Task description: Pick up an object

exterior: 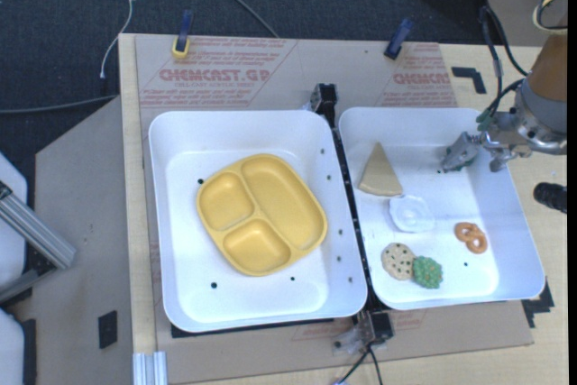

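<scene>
Tan cheese wedge (380,171) flat in right bin (514,203), gripper (475,152) nearby, finger state unclear.

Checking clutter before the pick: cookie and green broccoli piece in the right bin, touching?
Touching. The camera view shows the cookie and the green broccoli piece edge to edge, with no white bin floor visible between them.

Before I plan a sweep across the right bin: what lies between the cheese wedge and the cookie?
In the camera view, a clear round lid lies between the cheese wedge and the cookie.
</scene>
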{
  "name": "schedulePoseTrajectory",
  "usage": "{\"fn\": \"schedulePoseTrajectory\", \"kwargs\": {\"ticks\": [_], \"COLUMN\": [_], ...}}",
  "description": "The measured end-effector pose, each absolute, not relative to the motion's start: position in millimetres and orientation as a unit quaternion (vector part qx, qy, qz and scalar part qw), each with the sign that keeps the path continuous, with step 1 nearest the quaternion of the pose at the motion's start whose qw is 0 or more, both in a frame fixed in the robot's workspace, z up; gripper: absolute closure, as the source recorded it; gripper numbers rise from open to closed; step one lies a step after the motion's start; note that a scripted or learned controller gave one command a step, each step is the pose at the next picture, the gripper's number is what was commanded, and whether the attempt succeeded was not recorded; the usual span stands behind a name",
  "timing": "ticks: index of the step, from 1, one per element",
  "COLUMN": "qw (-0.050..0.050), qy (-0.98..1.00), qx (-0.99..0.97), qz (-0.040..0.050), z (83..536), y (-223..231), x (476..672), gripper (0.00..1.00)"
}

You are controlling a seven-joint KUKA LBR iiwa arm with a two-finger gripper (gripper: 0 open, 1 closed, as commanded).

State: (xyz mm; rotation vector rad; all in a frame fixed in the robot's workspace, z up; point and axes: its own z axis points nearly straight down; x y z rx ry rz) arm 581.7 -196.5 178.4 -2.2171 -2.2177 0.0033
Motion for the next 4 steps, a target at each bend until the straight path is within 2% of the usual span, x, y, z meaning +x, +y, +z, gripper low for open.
{"fn": "schedulePoseTrajectory", "kwargs": {"ticks": [1, 2, 4], "qw": [0.003, 0.000, -0.002], "qy": [-0.707, -0.707, -0.707], "qx": [-0.707, -0.707, -0.707], "qz": [0.0011, -0.0009, -0.0014], "z": [136.0, 150.4, 226.5], "y": [-194.9, -195.2, -189.3], "x": [582.5, 584.3, 585.9], "gripper": [0.00, 1.00, 1.00]}}
